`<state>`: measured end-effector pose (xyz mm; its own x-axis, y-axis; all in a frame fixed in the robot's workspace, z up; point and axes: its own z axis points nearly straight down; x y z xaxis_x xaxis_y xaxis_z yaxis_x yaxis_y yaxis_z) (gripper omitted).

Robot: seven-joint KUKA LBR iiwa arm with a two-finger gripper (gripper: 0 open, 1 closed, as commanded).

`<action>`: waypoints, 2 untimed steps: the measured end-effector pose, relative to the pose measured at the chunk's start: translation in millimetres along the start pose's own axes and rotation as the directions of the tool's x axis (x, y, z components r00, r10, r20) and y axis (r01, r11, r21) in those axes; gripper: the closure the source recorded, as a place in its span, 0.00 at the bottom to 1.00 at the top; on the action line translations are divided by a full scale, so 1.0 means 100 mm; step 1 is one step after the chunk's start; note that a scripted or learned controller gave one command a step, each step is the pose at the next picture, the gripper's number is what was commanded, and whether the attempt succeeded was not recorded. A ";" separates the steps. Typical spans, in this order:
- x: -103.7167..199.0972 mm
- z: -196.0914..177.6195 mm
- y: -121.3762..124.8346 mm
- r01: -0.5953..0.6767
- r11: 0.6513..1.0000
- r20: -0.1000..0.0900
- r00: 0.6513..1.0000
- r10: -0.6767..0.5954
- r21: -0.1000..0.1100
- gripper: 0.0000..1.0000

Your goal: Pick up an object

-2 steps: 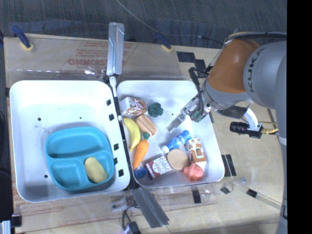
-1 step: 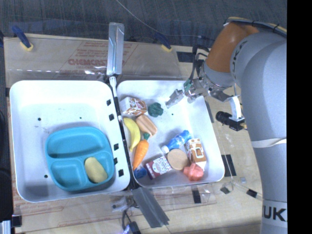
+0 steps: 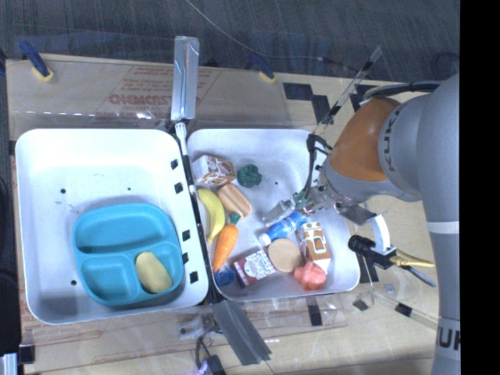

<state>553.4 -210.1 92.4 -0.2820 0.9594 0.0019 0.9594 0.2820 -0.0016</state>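
Observation:
My gripper (image 3: 291, 206) hangs low in the right bin (image 3: 258, 141), just above a blue and white bottle (image 3: 283, 228). Around it lie a banana (image 3: 209, 211), a carrot (image 3: 224, 246), a hot dog bun (image 3: 234, 200), a green broccoli piece (image 3: 249, 175) and a wrapped pastry (image 3: 215, 169). Along the bin's front lie a dark red packet (image 3: 254, 267), a tan round disc (image 3: 284, 255), a small orange carton (image 3: 315, 241) and a pink lump (image 3: 311, 276). Nothing is visibly held.
The left bin (image 3: 47, 155) holds a blue divided tray (image 3: 117, 233) with a yellow potato-like piece (image 3: 153, 272) in one compartment. The grey arm with its orange band (image 3: 363, 139) reaches in over the right bin's right wall. A metal divider post (image 3: 184, 76) stands between the bins.

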 end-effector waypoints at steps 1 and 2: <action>0.08 0.00 -0.22 0.076 0.997 0.001 0.997 -0.076 -0.002 0.00; 0.11 -0.60 0.76 0.206 0.979 0.006 0.979 -0.206 -0.006 0.00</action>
<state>623.2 -178.2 152.5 -0.4733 0.8809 -0.0034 0.8809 0.4733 0.0050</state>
